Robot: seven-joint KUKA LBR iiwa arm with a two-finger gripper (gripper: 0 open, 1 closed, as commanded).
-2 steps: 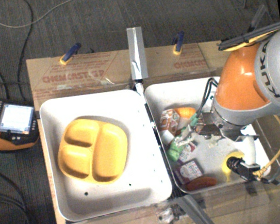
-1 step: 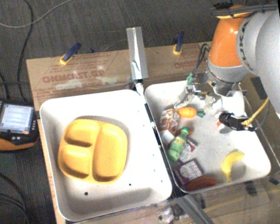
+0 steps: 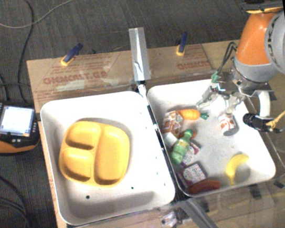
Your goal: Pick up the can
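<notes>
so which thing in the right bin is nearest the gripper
The red-and-white can, just below the gripper. The carrot is further left; the banana sits near the bin's front.

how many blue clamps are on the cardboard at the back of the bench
2. One blue clamp sits behind the left bin, the other blue clamp behind the right bin. None seem hidden.

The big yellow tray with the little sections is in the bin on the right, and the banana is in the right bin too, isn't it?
Not quite. The camera view shows the yellow tray lying in the left bin, by itself. The banana is in the right bin, as you said, near its lower right corner.
</notes>
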